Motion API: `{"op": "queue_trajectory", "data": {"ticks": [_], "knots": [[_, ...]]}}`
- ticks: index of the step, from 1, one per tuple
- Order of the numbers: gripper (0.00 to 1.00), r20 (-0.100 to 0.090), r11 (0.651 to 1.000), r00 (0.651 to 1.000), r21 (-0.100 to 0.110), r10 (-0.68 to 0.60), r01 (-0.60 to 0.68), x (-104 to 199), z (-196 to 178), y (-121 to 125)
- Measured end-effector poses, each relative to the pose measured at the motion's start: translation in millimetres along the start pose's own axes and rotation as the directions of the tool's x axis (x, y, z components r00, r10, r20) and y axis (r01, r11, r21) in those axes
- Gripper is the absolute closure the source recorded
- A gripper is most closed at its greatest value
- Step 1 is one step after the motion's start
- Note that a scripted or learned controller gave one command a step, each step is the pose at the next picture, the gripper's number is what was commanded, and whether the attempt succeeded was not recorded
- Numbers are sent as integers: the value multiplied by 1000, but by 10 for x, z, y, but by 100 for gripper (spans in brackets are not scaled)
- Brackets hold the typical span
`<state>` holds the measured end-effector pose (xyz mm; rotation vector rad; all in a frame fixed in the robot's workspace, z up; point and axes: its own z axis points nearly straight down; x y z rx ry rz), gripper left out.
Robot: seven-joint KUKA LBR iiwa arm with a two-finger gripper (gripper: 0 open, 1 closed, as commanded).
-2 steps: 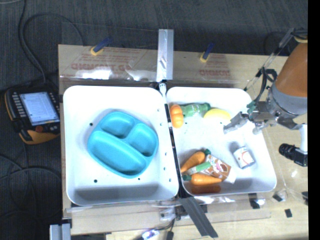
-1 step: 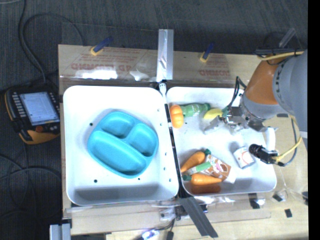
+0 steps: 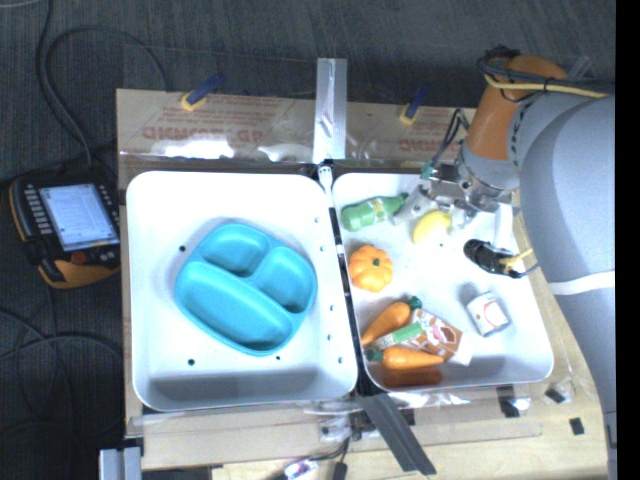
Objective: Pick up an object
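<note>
My gripper [image 3: 436, 196] hangs over the far part of the right bin [image 3: 530, 318]. It is directly above a yellow lemon [image 3: 431, 227] and just right of a green bottle [image 3: 370, 212] lying on its side. Whether it touches the lemon I cannot tell. Nothing shows between its fingers. Nearer the middle of the bin sits an orange pumpkin [image 3: 369, 267]. Two carrots [image 3: 388, 321] and a printed packet [image 3: 436, 334] lie at the near side, with a small white and red box [image 3: 488, 314] to their right.
The left bin [image 3: 160, 368] holds a blue divided tray [image 3: 246, 285]. A metal divider post [image 3: 330, 108] stands behind the seam between the bins. The arm's grey body [image 3: 575, 198] covers the right bin's far right corner. A handheld pendant [image 3: 68, 223] lies left of the bench.
</note>
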<state>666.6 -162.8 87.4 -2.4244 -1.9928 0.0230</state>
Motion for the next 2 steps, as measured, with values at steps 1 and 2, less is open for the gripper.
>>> {"op": "queue_trajectory", "data": {"ticks": [1, 2], "knots": [[100, 0, 1000, 1000, 13, 1, -1, 15, -52, -19], [100, -6, 1000, 1000, -6, -25, 25, 320, -1075, -59]]}}
